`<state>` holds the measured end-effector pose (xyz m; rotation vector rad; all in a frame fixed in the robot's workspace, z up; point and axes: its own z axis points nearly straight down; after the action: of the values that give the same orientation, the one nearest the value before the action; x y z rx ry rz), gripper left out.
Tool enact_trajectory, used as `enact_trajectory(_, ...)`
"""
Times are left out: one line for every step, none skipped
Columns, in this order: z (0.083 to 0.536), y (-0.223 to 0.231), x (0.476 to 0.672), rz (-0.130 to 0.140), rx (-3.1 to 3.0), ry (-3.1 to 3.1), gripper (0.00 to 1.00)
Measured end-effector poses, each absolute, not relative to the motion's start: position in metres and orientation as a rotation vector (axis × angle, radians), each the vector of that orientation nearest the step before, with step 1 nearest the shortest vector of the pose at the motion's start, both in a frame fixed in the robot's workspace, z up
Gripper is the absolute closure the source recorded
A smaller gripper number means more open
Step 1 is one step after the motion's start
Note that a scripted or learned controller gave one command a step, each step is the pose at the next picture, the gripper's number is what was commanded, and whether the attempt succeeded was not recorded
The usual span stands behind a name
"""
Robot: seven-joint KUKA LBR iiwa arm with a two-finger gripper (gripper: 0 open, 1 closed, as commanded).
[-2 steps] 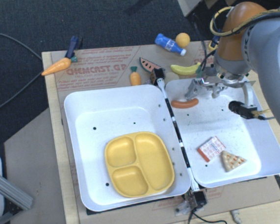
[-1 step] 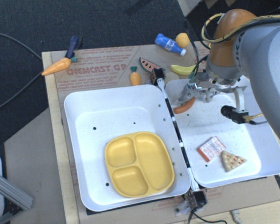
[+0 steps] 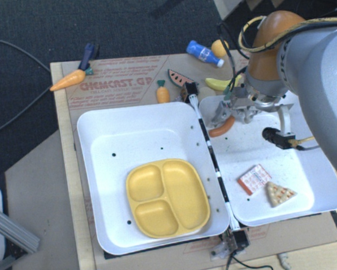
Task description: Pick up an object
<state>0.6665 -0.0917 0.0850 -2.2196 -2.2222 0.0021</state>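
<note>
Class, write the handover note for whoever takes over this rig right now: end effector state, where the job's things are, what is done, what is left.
End effector: low over the far left corner of the right bin, just above the hot dog; nothing seen in its grasp.
Right bin also holds a red-and-white packet and a pizza slice near the front.
Left bin: yellow divided tray.
Done: arm positioned at the hot dog.
Left: grasp and lift an object; none is up yet.
</note>
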Motion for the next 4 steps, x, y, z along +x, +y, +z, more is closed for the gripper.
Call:
enact_trajectory(0.0850,-0.0942,0.6664,0.003,-2.220,-2.222,0.00)
enact_trajectory(0.0850,-0.0934,0.6664,0.003,-2.220,-2.222,0.00)
enact_trajectory(0.0850,-0.0924,0.6649,0.003,-2.220,-2.222,0.00)
enact_trajectory(0.0849,-0.0931,0.6665,0.002,-2.221,-2.223,0.00)
